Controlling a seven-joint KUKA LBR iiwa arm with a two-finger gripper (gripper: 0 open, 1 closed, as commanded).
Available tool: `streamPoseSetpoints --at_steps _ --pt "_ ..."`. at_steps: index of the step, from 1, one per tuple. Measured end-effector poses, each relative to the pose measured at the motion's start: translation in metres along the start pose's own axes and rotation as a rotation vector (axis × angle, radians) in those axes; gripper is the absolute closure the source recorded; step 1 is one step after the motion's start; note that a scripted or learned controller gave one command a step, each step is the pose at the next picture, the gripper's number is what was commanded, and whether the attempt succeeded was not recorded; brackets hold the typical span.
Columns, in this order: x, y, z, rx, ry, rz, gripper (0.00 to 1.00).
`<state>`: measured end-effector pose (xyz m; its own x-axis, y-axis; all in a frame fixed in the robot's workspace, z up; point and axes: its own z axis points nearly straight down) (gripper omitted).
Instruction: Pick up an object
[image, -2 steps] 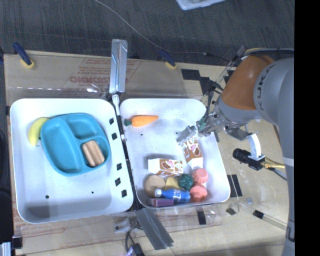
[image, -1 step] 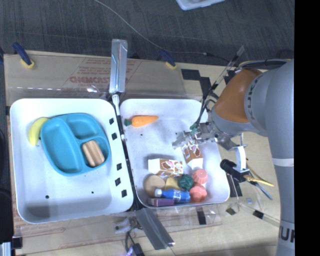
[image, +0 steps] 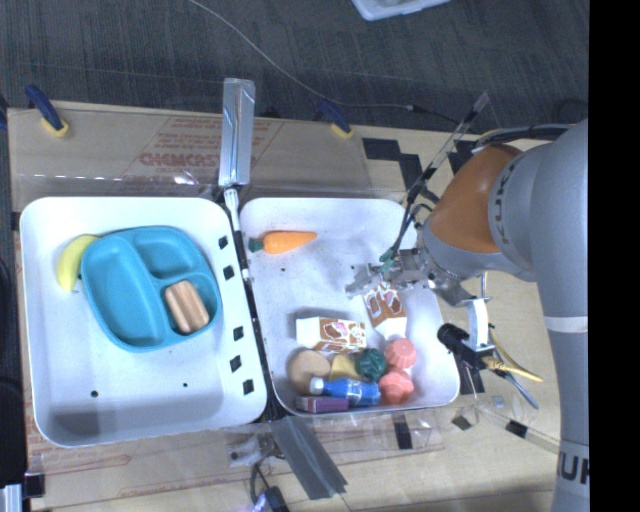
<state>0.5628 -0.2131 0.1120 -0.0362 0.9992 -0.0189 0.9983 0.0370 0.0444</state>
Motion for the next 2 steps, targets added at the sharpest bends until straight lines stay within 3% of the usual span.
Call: streamPoseSetpoints --at_steps 1,2 --pt "0.004 -0.025 0.016 0.039 0.014 0.065 0.00" --pt "0.010 0.019 -0.022 0.043 0.019 0.026 0.00"
